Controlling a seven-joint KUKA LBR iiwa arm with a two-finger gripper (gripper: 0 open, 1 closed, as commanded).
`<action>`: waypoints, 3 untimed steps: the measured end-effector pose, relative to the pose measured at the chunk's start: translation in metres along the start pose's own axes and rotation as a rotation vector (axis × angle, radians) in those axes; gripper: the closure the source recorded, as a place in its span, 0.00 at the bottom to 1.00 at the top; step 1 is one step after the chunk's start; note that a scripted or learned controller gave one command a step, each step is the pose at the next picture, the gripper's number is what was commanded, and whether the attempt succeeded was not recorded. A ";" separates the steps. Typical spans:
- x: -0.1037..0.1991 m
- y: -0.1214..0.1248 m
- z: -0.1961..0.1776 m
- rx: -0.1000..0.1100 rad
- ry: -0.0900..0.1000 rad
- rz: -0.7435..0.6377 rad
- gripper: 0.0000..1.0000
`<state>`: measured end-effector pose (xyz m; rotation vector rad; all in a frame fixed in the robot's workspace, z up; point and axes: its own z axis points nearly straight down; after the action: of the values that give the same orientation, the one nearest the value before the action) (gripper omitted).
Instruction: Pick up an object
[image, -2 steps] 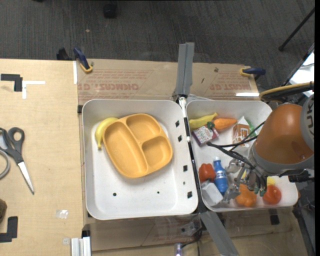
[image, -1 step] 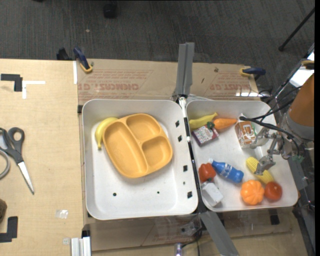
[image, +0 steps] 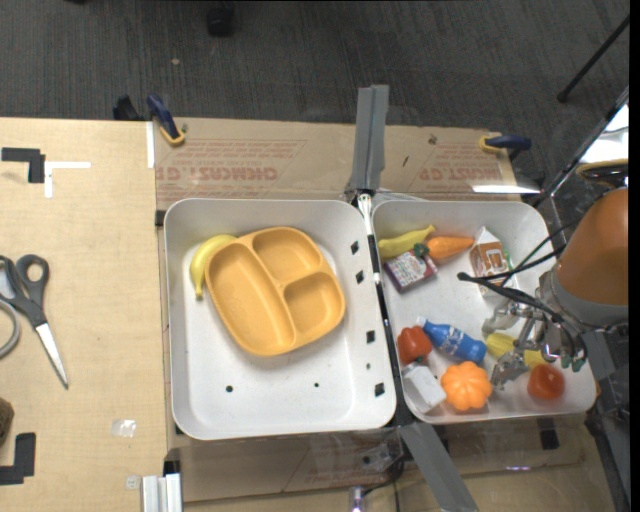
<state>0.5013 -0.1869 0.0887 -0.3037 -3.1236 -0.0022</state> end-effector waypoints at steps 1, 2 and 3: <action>0.009 0.064 -0.001 0.007 -0.006 -0.007 0.00; -0.129 0.093 0.000 0.005 0.033 0.241 0.00; -0.031 0.078 0.000 0.002 0.000 0.309 0.00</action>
<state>0.5468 -0.1161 0.0884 -0.7808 -3.0394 0.0018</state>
